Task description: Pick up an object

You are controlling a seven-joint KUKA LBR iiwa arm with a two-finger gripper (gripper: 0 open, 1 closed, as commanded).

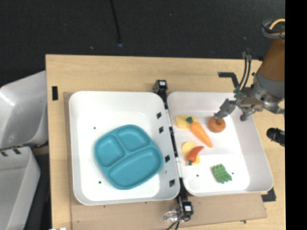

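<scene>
— What do we have under the gripper (233,110)?

— We see a small round orange piece (217,124), flat like a disc, with a darker spot at its middle. It lies in the right bin (254,162), toward the far right part of the floor.

— And the rest of that bin?

— We count a carrot (200,132) with a green top lying slantwise just left of the orange piece, a pale yellow piece (182,122) touching the carrot's leafy end, a red pepper (194,153) lying over another yellow piece (188,147) nearer us, and a green knobbly thing (221,173) near the front. The left bin (81,114) holds a blue divided plate (127,155).

— How do the fingers stand to the orange piece?

— We see one finger (224,110) slanting down to just above the piece's far edge; the other sits well to its right. They are spread wide with nothing between them, and the piece lies beside the left finger's tip, not between the two.
</scene>
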